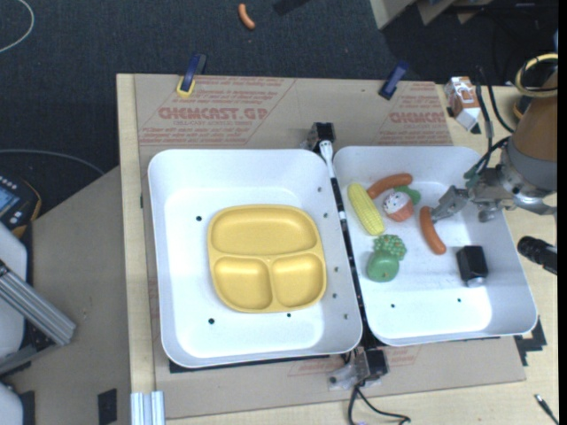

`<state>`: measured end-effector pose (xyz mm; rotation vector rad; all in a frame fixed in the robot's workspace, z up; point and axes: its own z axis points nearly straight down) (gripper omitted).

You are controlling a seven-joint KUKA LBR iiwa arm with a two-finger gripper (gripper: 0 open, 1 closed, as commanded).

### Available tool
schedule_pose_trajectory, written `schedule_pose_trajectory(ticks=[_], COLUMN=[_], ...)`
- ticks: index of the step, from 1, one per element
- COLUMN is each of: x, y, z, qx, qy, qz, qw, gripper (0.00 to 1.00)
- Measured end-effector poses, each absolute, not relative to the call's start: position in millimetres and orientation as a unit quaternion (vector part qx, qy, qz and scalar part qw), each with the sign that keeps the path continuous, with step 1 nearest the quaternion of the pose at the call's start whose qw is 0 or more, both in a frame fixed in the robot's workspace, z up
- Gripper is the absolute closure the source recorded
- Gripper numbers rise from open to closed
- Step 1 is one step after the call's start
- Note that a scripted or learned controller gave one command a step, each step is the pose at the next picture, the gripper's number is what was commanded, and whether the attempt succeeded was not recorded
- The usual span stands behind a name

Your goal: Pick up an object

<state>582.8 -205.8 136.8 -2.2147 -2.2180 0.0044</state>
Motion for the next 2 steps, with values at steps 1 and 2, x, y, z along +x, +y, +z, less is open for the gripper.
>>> schedule_pose_trajectory(ticks=[1, 2], x=[581.7, 583.8], y=[-204.6, -205.6], z=[83.1, 97.9], qx=[-0.707, -0.707], qy=[-0.707, -0.707], qz=[0.0015, -0.0004], qw=[0.003, -0.001], gripper=[0.0, 1.0])
